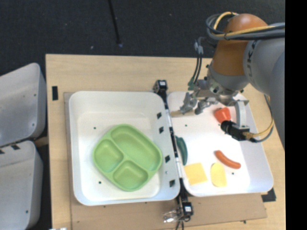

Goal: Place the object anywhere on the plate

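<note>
The gripper [192, 104] hung over the right bin's [204, 128] far left corner; its state I cannot tell; the plate [127, 157] lay mid left bin [91, 109]; the sausage [227, 159], cheese [195, 173] and orange piece [222, 114] lay in the right bin.

The wooden bench [57, 75] has 2 white bins on it, side by side. The left bin [79, 114] touches the right bin [254, 176] in the middle.
</note>
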Tool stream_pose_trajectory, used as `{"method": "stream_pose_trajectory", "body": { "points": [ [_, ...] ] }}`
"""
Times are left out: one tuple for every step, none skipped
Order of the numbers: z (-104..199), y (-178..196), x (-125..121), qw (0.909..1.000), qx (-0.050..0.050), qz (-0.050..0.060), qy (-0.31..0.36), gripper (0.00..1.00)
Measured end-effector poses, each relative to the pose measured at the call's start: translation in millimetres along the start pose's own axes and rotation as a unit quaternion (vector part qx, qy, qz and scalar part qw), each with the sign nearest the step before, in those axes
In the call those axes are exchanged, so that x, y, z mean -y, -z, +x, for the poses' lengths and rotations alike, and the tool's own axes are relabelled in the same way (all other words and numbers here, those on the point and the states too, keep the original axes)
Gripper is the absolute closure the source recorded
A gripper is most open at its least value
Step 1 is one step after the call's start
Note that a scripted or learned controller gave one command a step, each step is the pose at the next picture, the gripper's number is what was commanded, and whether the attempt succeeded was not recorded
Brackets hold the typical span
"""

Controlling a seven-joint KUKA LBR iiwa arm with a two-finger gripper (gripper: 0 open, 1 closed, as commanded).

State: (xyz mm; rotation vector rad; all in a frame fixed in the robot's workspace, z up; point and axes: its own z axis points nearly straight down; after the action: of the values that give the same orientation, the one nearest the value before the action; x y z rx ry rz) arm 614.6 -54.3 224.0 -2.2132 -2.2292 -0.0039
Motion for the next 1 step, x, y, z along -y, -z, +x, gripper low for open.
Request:
{"method": "stream_pose_trajectory", "body": {
  "points": [
    [40.4, 5.2, 18.0, 1.0, 0.006, -0.002, -0.005, 1.0]
  ]
}}
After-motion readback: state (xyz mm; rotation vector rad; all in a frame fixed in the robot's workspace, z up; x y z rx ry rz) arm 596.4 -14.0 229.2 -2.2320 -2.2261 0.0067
